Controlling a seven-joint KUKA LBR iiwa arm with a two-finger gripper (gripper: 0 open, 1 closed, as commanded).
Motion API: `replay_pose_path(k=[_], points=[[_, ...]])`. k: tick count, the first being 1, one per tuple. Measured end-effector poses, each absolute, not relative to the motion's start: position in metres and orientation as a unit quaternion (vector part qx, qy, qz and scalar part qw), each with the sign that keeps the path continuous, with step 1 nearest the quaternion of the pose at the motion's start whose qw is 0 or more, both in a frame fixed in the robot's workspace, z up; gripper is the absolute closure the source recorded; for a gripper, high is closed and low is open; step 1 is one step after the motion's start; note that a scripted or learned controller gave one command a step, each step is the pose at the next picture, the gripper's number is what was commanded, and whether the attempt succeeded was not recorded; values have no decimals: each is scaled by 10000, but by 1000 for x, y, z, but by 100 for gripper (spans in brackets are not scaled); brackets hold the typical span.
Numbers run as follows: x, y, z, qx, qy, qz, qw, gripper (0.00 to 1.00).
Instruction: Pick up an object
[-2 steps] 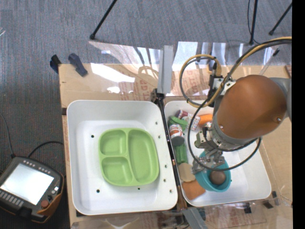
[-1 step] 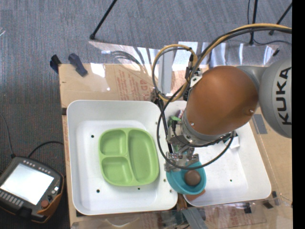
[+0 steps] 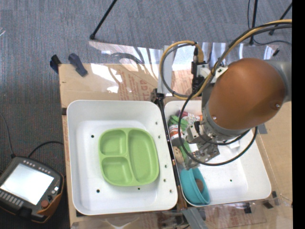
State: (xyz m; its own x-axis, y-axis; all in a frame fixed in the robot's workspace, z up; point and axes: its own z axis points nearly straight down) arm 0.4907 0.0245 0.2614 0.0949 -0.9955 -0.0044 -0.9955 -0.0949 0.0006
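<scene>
Arm [image 3: 245, 97] is reaching in from the right on my feed and hanging low over the right bin [image 3: 248, 185], the big orange band covering most of it. Gripper [image 3: 202, 151] sits down among the clutter at that bin's left side, but I honestly can't tell what it's doing there, or whether it has anything. Stuff to grab is all there: a teal bowl [image 3: 193, 187] in the near left corner and some green-and-white packaging [image 3: 178, 123] further back. Left bin [image 3: 81, 113] has a green divided plate [image 3: 128, 156] lying flat in the middle.
</scene>
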Motion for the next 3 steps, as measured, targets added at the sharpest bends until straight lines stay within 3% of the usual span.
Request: replay_pose_path(k=[1, 2, 3], points=[[501, -24, 274, -8682, 4962, 29, 18, 100], [580, 54, 250, -8706, 4919, 55, 17, 100], [638, -7, 275, -8738, 4862, 11, 24, 100]])
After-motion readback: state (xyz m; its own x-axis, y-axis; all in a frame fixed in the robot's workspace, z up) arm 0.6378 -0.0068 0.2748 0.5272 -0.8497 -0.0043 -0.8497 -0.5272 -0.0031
